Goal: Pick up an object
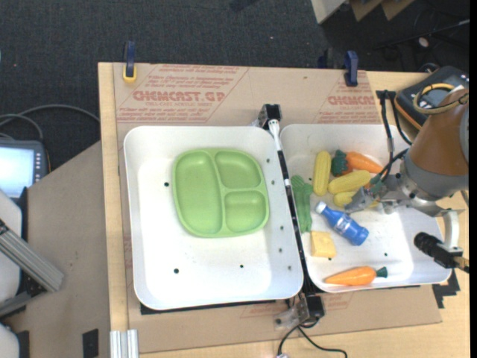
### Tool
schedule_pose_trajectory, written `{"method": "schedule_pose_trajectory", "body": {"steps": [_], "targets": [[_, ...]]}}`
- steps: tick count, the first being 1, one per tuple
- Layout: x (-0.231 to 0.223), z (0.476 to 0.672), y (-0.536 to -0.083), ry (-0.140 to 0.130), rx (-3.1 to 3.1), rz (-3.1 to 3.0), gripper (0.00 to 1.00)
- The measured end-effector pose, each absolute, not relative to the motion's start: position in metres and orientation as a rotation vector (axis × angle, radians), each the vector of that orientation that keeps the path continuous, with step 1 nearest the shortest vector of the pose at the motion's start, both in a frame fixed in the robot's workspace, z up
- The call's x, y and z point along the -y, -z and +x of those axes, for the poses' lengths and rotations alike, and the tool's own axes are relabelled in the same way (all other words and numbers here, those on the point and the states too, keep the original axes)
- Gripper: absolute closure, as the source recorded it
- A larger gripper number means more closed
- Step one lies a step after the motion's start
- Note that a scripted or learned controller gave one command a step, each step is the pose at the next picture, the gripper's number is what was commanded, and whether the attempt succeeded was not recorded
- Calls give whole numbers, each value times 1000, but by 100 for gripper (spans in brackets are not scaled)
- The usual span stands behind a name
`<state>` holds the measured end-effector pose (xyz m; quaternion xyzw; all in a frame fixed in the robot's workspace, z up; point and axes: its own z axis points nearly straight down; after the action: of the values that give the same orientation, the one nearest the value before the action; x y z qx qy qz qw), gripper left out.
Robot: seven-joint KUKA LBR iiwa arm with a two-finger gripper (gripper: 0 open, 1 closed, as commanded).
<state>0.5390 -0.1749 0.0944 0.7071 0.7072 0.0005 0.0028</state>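
On the counter [186, 88], the left bin [149, 259] holds a green divided plate [220, 192], lying flat toward the bin's 12 o'clock side with its three compartments facing up. Across the dividing rim, the right bin [395, 256] carries the toys: a green pea pod [302, 201] runs along its 9 o'clock wall, a yellow corn cob [321, 173] stands lengthwise near 11 o'clock, and a yellow banana [350, 183] lies just beside it, with an orange carrot [364, 161] at 12 o'clock behind it. Near the bin's middle a blue bottle [345, 224] with a white cap lies on its side, cap pointing to 10 o'clock; a yellow cheese wedge [323, 244] sits just at its 7 o'clock, and a second orange carrot [352, 276] with a green tip lies along the 6 o'clock wall. The arm [440, 151] enters from 3 o'clock, its orange band above the grey wrist, bent down over the bin's 3 o'clock half. The hand [370, 197] points toward 9 o'clock, low beside the banana and just at the bottle's 1 o'clock; whether it is spread or pressed together I cannot tell, and nothing is seen pinched in it.
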Motion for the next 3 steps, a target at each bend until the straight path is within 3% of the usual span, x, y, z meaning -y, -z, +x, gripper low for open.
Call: {"method": "schedule_pose_trajectory", "body": {"steps": [1,2,3], "targets": [[129,504,-84,2,-2228,2224,0],[89,572,-85,-6,-2226,2213,0],[156,635,-85,2,-2219,2220,0]]}}
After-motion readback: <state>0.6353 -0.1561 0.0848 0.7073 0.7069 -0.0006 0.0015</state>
